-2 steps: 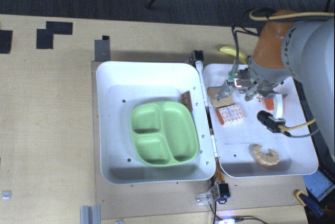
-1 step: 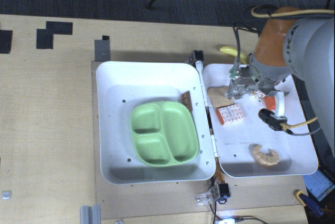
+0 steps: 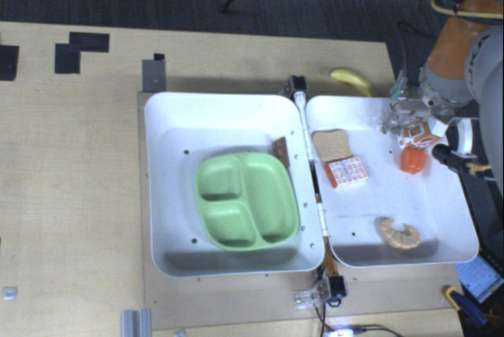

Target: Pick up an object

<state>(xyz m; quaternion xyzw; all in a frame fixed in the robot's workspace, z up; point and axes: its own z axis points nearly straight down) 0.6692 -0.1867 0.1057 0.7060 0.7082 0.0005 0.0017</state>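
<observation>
My gripper [image 3: 400, 121] hangs over the far right part of the right bin [image 3: 441, 201]. Just below it lies a small orange-and-white packet [image 3: 420, 138], touching or very close to the gripper's tip. A red-orange object [image 3: 413, 161] sits right under that packet. Further left in the same bin are a slice of brown bread [image 3: 331, 143] and a red-and-white checked piece [image 3: 346, 171]. A croissant [image 3: 399, 234] lies near the bin's front wall.
The left bin [image 3: 169, 170] holds a green divided plate [image 3: 246, 199] and a small brown piece [image 3: 279, 148] by the divider. A yellow banana [image 3: 350, 79] lies on the bench behind the right bin. The arm's orange band [image 3: 457, 44] rises at far right.
</observation>
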